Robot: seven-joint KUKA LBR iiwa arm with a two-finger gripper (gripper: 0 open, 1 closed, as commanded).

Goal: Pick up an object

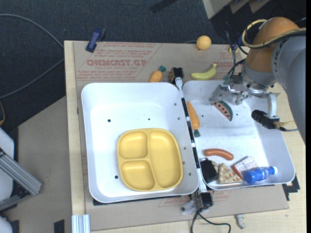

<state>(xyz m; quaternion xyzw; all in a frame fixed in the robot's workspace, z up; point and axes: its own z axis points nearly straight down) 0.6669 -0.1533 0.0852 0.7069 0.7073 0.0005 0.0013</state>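
Watermelon slice (224,109) just beside gripper (228,95), finger state unclear; "CHEMCAST" printed on board (116,62).

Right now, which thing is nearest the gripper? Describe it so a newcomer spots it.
Look in the right bin, far end, just under the gripper. A watermelon slice lies there: a small wedge, red flesh with dark seeds and a green rind. Nothing else in that bin is red and green; the carrot beside it is plain orange.

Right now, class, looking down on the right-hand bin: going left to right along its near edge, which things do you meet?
Black block → sandwich wedge → red-and-white packet → blue bottle
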